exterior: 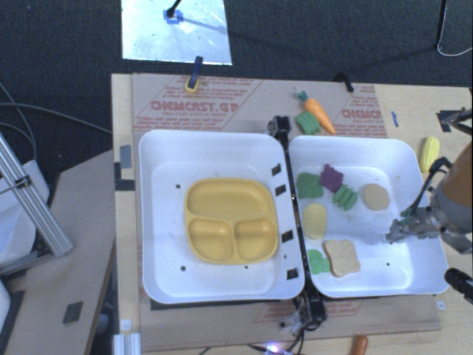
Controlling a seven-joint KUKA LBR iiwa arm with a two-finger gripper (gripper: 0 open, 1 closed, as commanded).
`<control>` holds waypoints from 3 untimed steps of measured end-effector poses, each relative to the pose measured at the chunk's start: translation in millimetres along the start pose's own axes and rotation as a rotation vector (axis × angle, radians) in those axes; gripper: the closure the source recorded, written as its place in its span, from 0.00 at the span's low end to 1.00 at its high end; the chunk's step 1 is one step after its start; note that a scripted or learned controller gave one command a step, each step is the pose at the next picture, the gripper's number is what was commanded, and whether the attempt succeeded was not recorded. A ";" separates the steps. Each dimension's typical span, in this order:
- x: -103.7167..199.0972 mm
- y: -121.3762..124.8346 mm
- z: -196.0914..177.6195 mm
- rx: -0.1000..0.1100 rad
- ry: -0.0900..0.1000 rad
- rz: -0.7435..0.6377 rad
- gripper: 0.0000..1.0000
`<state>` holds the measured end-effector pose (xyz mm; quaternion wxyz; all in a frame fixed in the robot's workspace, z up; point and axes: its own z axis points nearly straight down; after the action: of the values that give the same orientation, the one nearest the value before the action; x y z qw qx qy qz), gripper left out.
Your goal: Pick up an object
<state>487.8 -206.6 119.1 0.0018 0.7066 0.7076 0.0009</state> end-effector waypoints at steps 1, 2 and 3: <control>10.5 -1.6 36.3 0.004 0.002 0.000 1.00; 37.4 56.2 34.3 -0.003 0.000 -0.008 1.00; 102.8 -3.3 35.0 0.007 0.005 -0.006 1.00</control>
<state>484.5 -103.8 84.0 -0.0023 0.7046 0.7096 0.0003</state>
